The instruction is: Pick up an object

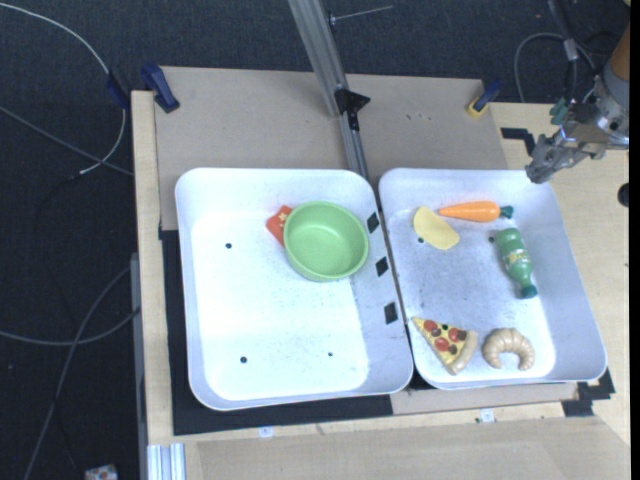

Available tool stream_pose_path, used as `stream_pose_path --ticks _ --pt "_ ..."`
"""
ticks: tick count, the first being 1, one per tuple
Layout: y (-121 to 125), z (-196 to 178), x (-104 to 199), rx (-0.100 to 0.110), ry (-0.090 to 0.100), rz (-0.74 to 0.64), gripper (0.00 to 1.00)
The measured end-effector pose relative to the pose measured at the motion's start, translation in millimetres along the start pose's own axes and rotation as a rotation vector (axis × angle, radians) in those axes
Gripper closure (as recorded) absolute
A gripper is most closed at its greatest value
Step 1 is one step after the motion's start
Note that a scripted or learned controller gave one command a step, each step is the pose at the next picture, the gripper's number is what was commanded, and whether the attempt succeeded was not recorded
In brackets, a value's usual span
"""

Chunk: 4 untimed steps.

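Camera view has the gripper [545, 163] at the upper right, above the far right corner of the right bin [585, 313]; whether it is wide or narrow cannot be told, and nothing shows in it. Nearest it in that bin lies a carrot [470, 210], with a yellow chip [436, 229] just beside it. A green bottle [514, 261] lies below, then a croissant [508, 348] and a pizza slice [445, 342]. In the left bin [215, 318], a green bowl [324, 240] sits partly over a red piece [277, 223].
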<state>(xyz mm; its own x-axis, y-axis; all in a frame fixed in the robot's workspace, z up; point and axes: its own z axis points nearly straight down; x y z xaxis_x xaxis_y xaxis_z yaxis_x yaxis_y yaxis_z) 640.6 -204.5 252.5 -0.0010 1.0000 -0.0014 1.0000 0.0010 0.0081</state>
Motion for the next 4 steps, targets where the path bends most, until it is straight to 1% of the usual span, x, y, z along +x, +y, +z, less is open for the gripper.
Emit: stream_pose_path --ticks 1,2,3,4 --pt "2 -11 53 0.009 0.005 -0.004 1.00" --pt "4 -6 119 0.017 0.008 -0.006 1.00" --pt "-2 -13 177 0.019 0.008 -0.005 1.00" --pt "-2 3 228 0.022 0.005 -0.004 1.00"
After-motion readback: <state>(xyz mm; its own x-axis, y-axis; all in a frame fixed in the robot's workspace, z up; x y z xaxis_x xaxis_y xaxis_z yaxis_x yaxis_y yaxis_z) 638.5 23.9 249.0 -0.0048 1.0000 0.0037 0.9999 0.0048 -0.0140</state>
